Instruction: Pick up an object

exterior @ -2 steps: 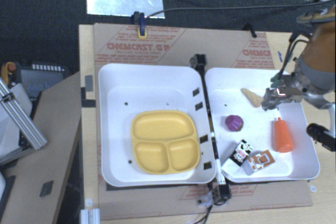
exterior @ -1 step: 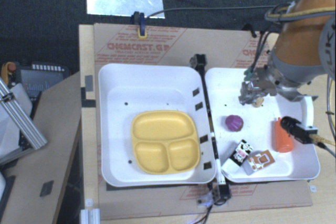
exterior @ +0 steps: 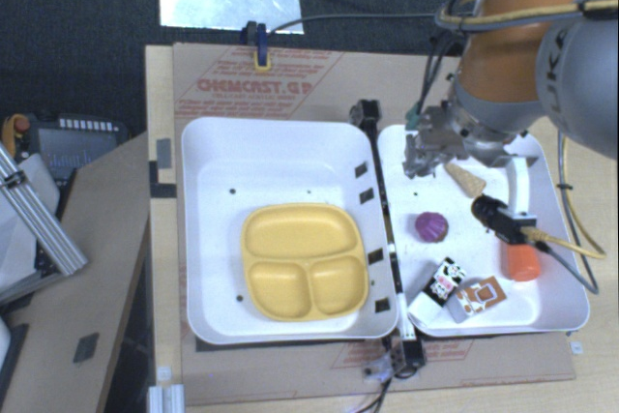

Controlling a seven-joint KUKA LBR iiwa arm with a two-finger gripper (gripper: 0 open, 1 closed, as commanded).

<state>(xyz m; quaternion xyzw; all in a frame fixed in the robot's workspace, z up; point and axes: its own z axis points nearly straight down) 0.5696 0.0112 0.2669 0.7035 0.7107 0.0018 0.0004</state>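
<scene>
A small purple ball is seen lying in the right white bin, near the bin's left wall, and every other place is given from it. The gripper is found just beyond the ball, toward the far end of the same bin, apart from it; whether it is open or closed cannot be told. A tan cone is laid beyond the ball and to its right, beside the gripper. An orange block is set to the ball's right and nearer. A cow-patterned carton and a brown-and-white carton are placed nearer than the ball. A yellow divided plate is held in the left bin, left of the ball.
</scene>
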